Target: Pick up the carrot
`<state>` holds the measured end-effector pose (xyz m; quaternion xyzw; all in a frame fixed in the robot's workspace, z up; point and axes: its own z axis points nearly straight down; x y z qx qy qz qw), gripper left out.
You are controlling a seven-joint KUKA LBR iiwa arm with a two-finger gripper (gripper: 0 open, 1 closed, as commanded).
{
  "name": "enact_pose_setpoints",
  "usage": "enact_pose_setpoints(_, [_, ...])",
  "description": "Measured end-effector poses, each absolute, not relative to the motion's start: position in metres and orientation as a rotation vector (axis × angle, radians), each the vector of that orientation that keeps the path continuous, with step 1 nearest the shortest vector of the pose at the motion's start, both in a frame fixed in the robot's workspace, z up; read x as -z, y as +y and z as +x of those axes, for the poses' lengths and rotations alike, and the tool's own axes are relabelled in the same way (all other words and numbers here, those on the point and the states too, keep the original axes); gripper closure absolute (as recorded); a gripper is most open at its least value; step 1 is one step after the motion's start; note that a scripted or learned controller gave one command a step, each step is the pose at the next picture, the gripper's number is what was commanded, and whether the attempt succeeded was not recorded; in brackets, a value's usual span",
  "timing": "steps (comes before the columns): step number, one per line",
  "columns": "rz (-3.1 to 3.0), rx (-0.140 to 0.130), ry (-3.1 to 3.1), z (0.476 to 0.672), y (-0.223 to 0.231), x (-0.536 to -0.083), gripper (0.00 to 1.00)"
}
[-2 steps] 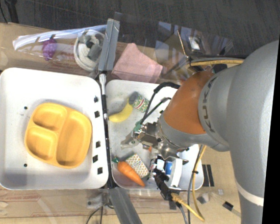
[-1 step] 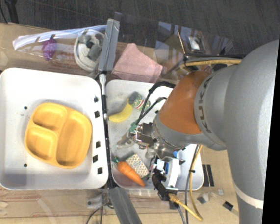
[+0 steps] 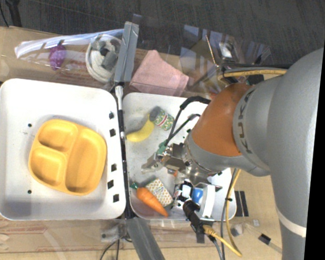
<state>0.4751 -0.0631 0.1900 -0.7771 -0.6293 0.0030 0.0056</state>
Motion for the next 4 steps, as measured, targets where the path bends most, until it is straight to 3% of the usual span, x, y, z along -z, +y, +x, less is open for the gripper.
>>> enact_pose_setpoints(1, [-2.188,-0.003,-2.252,0.476,-0.097,-0.091,0.0])
enact_pose_setpoints(2, [-2.511,-0.003,-1.883,0.477,-0.047,-0.191,0.0])
enact_pose_setpoints(3, [-2.51,-0.004,-1.883,0.476,-0.089,-0.233,0.0])
enact_pose_setpoints(4, [-2.612,0.003,-1.745,0.478,-0.092,-0.093,0.0])
